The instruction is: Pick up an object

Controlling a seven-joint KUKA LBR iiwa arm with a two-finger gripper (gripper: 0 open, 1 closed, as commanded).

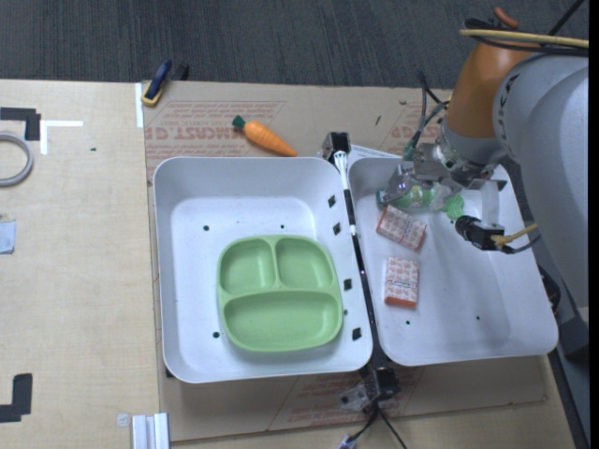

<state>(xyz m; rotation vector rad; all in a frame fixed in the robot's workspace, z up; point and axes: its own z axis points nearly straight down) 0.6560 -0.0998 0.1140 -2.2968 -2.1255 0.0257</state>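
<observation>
Gripper (409, 183) sits low at the back of the right bin (487, 330), over a clear, crumpled-looking item with green parts (432, 195). Whether anything is held, cannot tell.

Risk, as I judge it: the clear item lies close to the bin's back wall and is hard to outline, so a grasp here could slip off it or catch the wall. The nearer red-and-white packet (401, 227) lies just beside the gripper; a skewed descent could nudge it rather than grip it.

Orientation: that packet lies flat, long axis running from upper left to lower right in the camera view. A second red-and-white packet (401, 282) lies nearer the bin's middle, long axis roughly top to bottom, clear of its neighbours, so the easier target.

Left bin (178, 251) holds a green divided plate (279, 293). A toy carrot (265, 136) lies on the cardboard behind the bins.
</observation>
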